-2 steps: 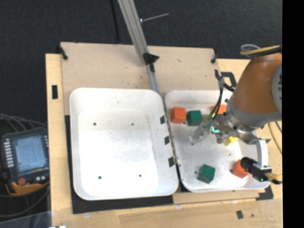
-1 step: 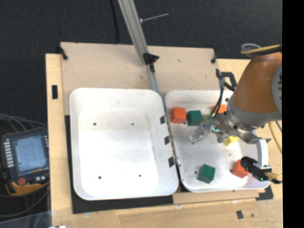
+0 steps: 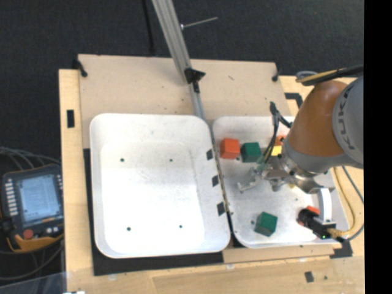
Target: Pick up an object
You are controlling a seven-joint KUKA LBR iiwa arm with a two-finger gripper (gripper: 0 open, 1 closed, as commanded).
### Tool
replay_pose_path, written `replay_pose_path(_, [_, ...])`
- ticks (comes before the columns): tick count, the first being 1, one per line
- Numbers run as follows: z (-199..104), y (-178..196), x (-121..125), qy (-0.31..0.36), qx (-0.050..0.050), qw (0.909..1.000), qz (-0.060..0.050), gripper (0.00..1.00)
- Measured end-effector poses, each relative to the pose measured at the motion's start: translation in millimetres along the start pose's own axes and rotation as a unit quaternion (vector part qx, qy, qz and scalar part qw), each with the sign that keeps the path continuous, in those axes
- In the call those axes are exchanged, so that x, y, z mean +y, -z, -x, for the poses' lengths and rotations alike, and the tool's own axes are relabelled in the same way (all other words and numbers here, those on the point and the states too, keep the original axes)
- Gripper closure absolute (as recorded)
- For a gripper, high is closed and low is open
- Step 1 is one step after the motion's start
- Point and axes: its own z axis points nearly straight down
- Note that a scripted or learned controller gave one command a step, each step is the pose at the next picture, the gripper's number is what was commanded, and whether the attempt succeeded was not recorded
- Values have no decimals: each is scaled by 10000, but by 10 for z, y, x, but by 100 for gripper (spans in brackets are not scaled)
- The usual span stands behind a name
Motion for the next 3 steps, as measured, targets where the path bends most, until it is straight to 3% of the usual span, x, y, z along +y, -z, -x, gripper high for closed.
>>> replay_pose_path(2, [89,-722,-19,-1,-4,10000,33,0])
replay_pose_path(3, [95,-605,-7,-37,2,10000,54,100])
